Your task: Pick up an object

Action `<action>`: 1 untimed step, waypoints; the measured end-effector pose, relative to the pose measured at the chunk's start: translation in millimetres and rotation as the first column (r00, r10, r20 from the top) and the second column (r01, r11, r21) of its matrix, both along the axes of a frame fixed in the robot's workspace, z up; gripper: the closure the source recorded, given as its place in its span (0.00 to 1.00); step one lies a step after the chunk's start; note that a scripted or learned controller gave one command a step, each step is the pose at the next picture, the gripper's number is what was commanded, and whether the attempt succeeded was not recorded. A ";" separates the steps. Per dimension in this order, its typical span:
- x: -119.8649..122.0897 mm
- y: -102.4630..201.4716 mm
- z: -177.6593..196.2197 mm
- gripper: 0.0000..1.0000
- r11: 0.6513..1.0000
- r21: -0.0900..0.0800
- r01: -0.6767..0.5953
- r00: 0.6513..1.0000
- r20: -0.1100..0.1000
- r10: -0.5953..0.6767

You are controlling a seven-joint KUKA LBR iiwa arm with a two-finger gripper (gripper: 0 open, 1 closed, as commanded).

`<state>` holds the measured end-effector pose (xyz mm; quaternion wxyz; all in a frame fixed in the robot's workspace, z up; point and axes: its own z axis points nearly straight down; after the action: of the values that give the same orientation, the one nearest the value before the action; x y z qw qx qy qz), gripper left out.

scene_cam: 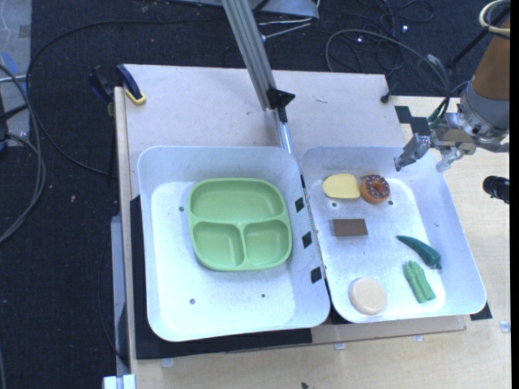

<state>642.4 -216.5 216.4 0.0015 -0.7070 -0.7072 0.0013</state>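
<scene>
My gripper (425, 157) hangs above the right bin's (462, 241) far right corner, fingers spread apart with nothing between them. Below and to its left lie a brown sprinkled donut (375, 189) and a yellow lemon-like piece (341, 186), side by side. A brown rectangular block (349, 228) rests mid-bin. Nearer the front lie a dark green pepper (420, 250), a light green ridged vegetable (419, 282) and a cream round bun (368, 295).
The left bin (162, 298) holds a green three-compartment tray (241, 222). A slanted metal pole (253, 47) rises from the bench behind the bins. Cables run across the dark floor at the back and left.
</scene>
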 end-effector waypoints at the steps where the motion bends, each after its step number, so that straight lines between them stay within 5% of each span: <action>1: 5.5 1.9 -45.0 0.00 1.000 0.000 -0.003 1.000 0.001 0.003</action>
<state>647.9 -214.6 171.4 0.0011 -0.7060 -0.7082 0.0011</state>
